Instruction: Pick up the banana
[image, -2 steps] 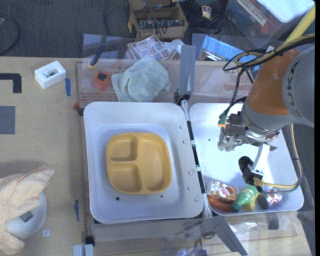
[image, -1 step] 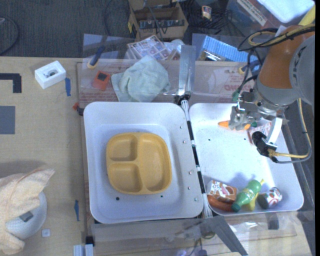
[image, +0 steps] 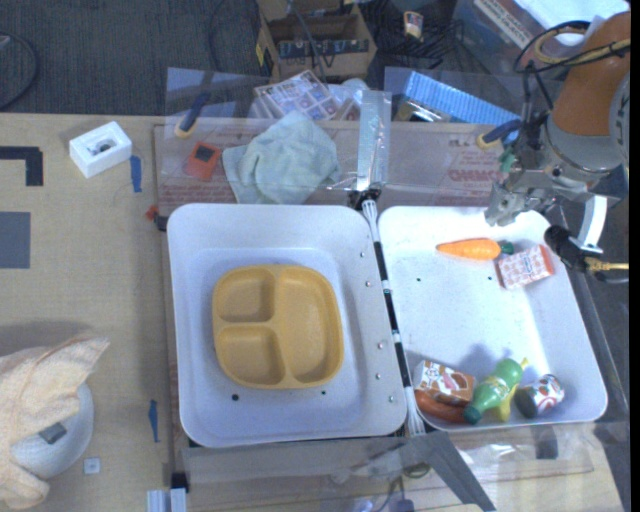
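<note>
My gripper (image: 499, 213) hangs over the back edge of the right bin (image: 460, 310), just above and behind an orange carrot (image: 468, 249) that lies on the bin floor. The grey arm with its orange band (image: 590, 100) comes in from the upper right. A red and white packet (image: 524, 267) lies right of the carrot. At the bin's front edge sit a green bottle (image: 494, 390), a small can (image: 541, 395), a snack packet (image: 445, 381) and a brown-orange item (image: 436, 406) partly under that packet.
The left bin (image: 190, 300) holds a yellow divided plate (image: 279, 325). Behind the bins lie a pale green cloth (image: 285, 155), cardboard and clutter. A white box (image: 100, 148) sits at the far left, and a beige cloth over a bowl (image: 45, 400) at the front left.
</note>
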